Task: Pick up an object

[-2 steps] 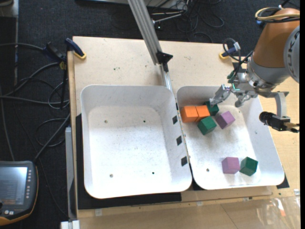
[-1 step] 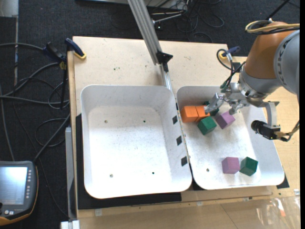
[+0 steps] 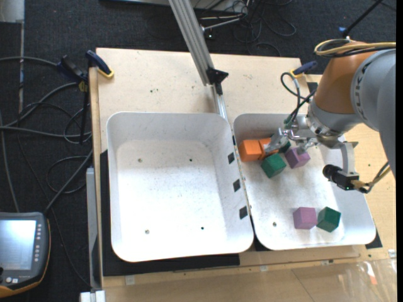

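Arm bent in from right, end effector (image 3: 281, 145) low over orange block (image 3: 252, 150), grip state unclear

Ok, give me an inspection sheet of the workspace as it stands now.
Surface: wooden bench bearing a left bin and a right bin, side by side.
Job's things: orange block, green cube and purple cube clustered at the right bin's far end; another purple cube and green cube near its front.
Clutter: nothing seen.
Grippers: claw low over the cluster; finger state unclear.
Cables: loops on the arm and the floor, left.
Surroundings: pendant, metal pole.
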### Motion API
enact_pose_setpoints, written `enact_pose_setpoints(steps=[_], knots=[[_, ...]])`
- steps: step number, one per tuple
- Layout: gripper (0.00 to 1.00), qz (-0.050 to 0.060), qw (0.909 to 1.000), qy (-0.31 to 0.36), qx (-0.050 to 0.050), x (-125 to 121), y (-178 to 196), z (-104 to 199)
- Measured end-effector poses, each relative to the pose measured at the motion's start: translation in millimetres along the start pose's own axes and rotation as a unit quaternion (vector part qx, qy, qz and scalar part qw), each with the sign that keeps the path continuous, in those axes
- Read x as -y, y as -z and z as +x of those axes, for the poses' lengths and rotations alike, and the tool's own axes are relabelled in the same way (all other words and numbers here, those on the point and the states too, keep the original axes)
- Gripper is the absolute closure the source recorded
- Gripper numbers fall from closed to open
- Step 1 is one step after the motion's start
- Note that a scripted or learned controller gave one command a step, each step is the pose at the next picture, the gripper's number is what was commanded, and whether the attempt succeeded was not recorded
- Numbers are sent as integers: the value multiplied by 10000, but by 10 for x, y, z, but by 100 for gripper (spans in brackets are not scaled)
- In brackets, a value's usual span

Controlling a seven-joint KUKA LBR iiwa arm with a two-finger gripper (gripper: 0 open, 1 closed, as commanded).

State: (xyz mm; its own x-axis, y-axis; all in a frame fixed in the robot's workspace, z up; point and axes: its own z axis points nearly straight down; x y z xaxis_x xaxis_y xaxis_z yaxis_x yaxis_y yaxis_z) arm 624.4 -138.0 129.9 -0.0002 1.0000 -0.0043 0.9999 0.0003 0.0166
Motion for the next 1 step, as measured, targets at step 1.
enact_pose_setpoints(steps=[1], knots=[[0,-43,10000,1,0,-43,-63,3]])
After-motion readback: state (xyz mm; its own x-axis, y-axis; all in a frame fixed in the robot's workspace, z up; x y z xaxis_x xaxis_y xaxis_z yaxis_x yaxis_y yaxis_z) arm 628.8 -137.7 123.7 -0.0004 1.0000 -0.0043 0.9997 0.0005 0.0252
